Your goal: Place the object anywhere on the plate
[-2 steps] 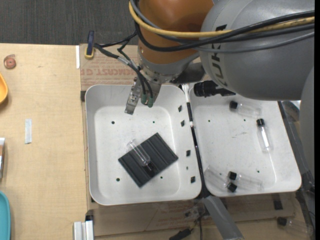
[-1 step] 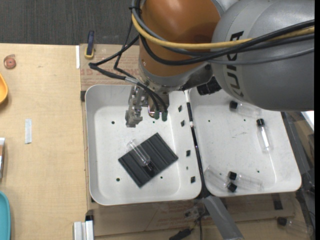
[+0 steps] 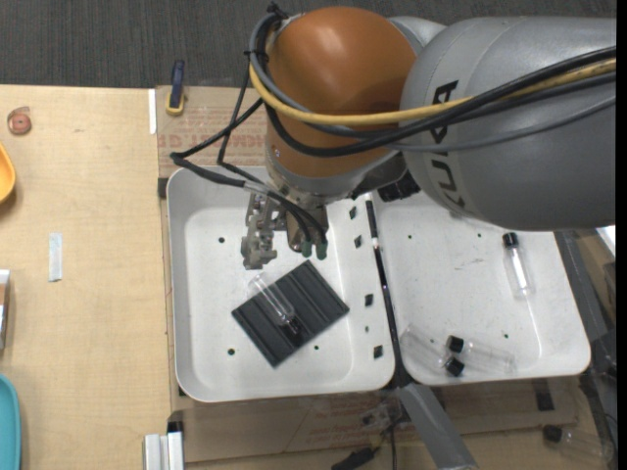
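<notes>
In the left bin [image 3: 196,292] lies a black ribbed plate [image 3: 312,305], turned at an angle. A clear tube with a black cap [image 3: 275,305] rests across the plate's left part. My gripper [image 3: 287,253] hangs just above the plate's far edge, under the orange band of the arm. It is open: one finger [image 3: 257,247] stands left of the tube's upper end, the other [image 3: 317,245] to the right, and nothing is held between them. The tube lies free on the plate.
The right bin [image 3: 549,360] holds a clear tube [image 3: 516,266] near its right side and another clear piece with black caps [image 3: 458,352] at the front. A divider wall [image 3: 380,272] runs between the bins. The wooden bench [image 3: 88,262] extends left.
</notes>
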### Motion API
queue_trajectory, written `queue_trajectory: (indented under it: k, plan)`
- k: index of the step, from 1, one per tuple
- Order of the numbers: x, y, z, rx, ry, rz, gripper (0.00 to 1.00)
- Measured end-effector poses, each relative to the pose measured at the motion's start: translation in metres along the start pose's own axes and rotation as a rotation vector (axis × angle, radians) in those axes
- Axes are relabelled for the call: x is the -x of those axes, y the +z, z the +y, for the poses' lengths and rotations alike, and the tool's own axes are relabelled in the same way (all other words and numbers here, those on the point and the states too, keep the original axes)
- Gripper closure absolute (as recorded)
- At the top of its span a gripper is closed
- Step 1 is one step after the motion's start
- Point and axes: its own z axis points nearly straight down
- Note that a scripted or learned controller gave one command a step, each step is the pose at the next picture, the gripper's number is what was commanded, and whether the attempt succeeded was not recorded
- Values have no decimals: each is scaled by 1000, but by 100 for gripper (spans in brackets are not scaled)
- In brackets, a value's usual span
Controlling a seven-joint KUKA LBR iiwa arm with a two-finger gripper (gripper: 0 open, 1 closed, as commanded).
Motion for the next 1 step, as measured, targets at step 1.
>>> queue_trajectory:
  k: [1]
  plan:
    - [-4, -7, 0, 1, -95, -2, 100]
